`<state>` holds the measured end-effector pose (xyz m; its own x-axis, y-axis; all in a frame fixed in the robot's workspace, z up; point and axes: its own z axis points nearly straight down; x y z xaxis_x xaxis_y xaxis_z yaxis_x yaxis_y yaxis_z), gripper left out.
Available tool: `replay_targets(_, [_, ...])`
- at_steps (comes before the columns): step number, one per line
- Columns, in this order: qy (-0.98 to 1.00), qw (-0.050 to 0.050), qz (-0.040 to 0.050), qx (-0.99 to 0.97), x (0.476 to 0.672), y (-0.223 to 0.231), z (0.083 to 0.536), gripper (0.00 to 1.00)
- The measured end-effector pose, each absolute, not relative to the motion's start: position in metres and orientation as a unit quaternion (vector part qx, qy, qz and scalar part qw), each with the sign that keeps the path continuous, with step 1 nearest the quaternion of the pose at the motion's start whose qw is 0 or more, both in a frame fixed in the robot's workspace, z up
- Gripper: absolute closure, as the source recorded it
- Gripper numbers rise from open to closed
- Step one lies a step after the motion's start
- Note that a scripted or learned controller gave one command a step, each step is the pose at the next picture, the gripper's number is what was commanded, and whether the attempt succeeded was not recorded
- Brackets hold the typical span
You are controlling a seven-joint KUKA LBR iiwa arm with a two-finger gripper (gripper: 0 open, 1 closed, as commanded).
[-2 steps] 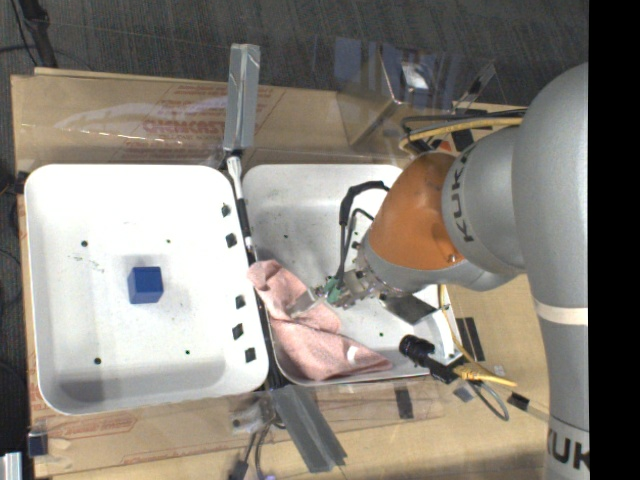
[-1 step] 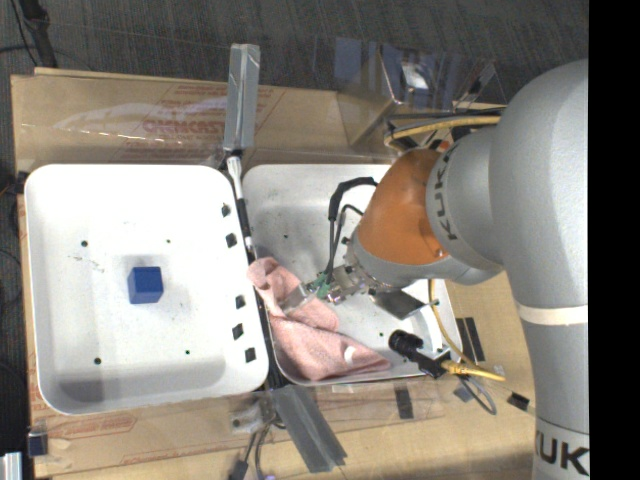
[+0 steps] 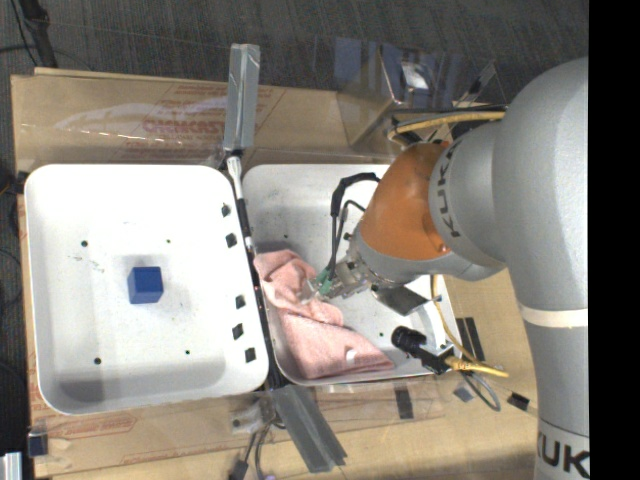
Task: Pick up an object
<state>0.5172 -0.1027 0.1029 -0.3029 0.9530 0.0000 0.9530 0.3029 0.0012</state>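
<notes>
- The worktop (image 3: 110,118) carries two shallow white bins side by side, with a row of small black clips along the wall where they meet.
- The left bin (image 3: 80,203) holds a blue cube (image 3: 146,284), which sits alone on the floor of the bin, a little left of its middle and well apart from every wall.
- The right bin (image 3: 290,203) holds a pink cloth (image 3: 300,328), crumpled and spread over the lower left part of the floor. Its left edge lies against the wall shared with the left bin, and its lower edge reaches the near wall.
- The grey arm (image 3: 510,188) reaches in from the right, its orange band (image 3: 400,218) over the middle of the right bin.
- The pincer (image 3: 330,283) is low in the right bin, at the upper right edge of the pink cloth, and appears to touch the folds there.
- Whether the pincer is released or clenched cannot be told from this angle, nor whether any cloth is caught in it.
</notes>
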Motion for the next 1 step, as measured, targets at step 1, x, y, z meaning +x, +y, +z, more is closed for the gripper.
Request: replay_targets(1, [0.807,0.001,0.0004,0.591,0.5173,-0.1029,0.103,0.0])
